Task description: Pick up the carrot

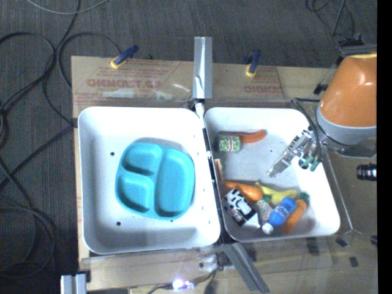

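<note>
Two white bins sit on the bench (86, 78). The left bin (98, 225) holds a blue divided tray (156, 179). The right bin (245, 118) has a green-labelled can (229, 143), its writing unreadable, just beside the carrot (253, 136), which lies roughly left-right, tip rightward. The jaws (293, 156) hover to its lower right; their spread cannot be told.
</note>
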Motion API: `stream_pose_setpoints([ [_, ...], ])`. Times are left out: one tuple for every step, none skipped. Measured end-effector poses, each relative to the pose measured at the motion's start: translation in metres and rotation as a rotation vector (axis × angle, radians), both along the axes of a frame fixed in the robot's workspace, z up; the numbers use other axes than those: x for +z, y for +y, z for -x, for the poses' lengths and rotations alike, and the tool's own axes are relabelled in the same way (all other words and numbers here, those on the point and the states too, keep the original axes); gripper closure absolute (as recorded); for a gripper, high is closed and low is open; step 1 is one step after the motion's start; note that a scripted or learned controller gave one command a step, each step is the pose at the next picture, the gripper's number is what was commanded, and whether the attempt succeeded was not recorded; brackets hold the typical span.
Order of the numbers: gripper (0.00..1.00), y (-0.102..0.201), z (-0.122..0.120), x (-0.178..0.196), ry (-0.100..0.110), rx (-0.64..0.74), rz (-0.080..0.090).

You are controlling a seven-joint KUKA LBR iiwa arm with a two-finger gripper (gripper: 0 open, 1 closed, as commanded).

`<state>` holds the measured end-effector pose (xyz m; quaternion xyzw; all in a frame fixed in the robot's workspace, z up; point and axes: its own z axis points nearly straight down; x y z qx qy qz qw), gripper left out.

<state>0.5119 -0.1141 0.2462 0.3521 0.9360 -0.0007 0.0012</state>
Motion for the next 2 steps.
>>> stream_pose_setpoints([
  [0.0,0.0,0.0,0.0,0.0,0.001,-0.001],
  [0.0,0.008,-0.008,-0.132,-0.021,-0.025,-0.001],
])
